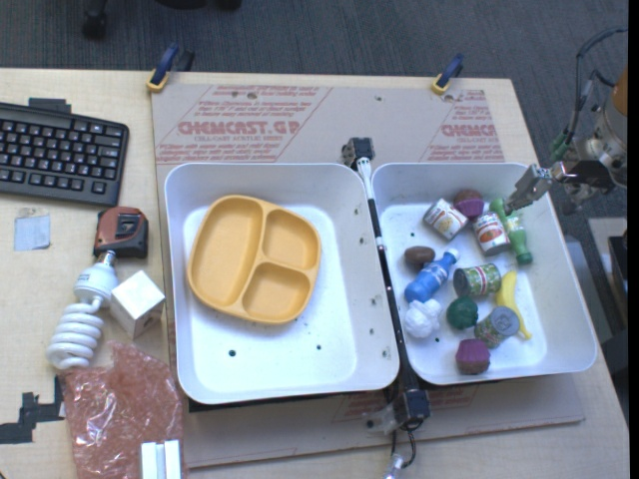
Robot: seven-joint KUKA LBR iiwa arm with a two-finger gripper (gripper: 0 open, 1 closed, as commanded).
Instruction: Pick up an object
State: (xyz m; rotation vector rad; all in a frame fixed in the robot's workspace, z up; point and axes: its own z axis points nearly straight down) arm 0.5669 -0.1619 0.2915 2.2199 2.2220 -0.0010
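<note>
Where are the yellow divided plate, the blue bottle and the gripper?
yellow divided plate [255, 258]: camera view, on its centre ridge.
blue bottle [429, 278]: camera view, on its body.
gripper [521, 194]: camera view, at its fingertips.

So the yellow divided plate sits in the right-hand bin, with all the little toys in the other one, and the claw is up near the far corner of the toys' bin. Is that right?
Not quite. The camera view shows the yellow divided plate in the left-hand bin, not the right. The little toys are in the other bin, on the right, and the claw is near that bin's far corner, as you said.
</note>
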